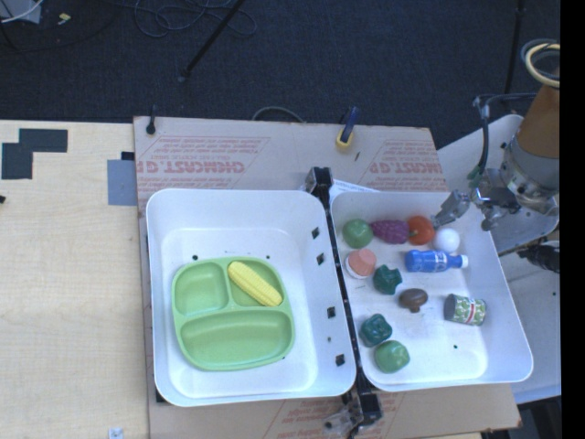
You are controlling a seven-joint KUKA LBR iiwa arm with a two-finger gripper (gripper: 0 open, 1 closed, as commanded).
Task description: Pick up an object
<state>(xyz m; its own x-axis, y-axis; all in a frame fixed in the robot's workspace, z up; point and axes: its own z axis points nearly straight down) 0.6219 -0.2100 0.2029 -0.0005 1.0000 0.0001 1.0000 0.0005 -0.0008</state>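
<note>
Standing by the bench: arm comes in from the right, w/ the gripper (466, 204) hovering just over the top right rim of the right bin (512, 355). Fingers look spread apart w/ nothing between them, though the view's poor there and I can't swear to the gap.

So it's the approach step; nothing picked yet. Everything to grab sits in the right bin. Nearest the gripper: a white ball (447, 239), touching or just beside a red tomato (420, 230), then a purple grape bunch (390, 231) and a green round fruit (356, 233) along the back. Below the ball lies a blue bottle (433, 262) on its side. Further in: a pink round piece (361, 263), a dark green veg (387, 279), a brown mushroom-ish thing (413, 298), a small can (465, 310) tipped over, another dark green piece (375, 329) and a green apple-like one (391, 356) near the front.

Left bin (164, 245) holds a green divided plate (228, 346) w/ a yellow corn cob (254, 283) in its upper right compartment.

Next move, I'd guess: swing a bit left and drop onto the ball or bottle. Ball is round and crowded by the tomato, so fingers need to straddle it cleanly; bottle has more room around it, prob the safer target, gripped across its narrow width.
</note>
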